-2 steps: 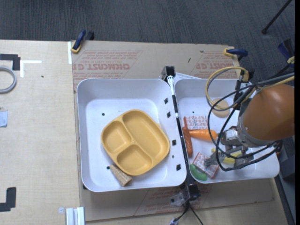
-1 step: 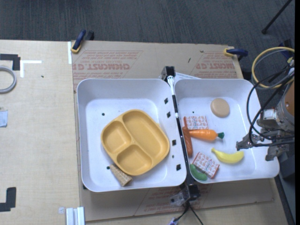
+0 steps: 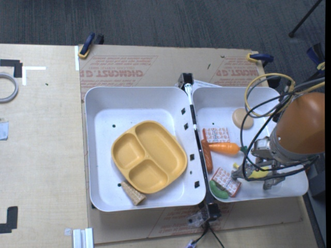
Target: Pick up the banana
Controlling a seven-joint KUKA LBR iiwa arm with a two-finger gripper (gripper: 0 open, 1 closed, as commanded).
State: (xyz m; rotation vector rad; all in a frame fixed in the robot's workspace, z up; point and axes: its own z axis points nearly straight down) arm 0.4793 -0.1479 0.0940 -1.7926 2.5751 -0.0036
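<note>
1. Lower right of the frame: the gripper (image 3: 257,173) hangs low in the right bin (image 3: 223,105).
2. The banana (image 3: 258,173) lies beneath it.
3. Whether the fingers are apart or together cannot be told.

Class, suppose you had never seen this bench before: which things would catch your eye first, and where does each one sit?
The big yellow divided plate fills the middle of the left bin. In the right bin, an orange carrot lies among small toy foods. The grey arm with its orange band hangs over that bin's right side, with something yellow, perhaps the banana, under it.
</note>
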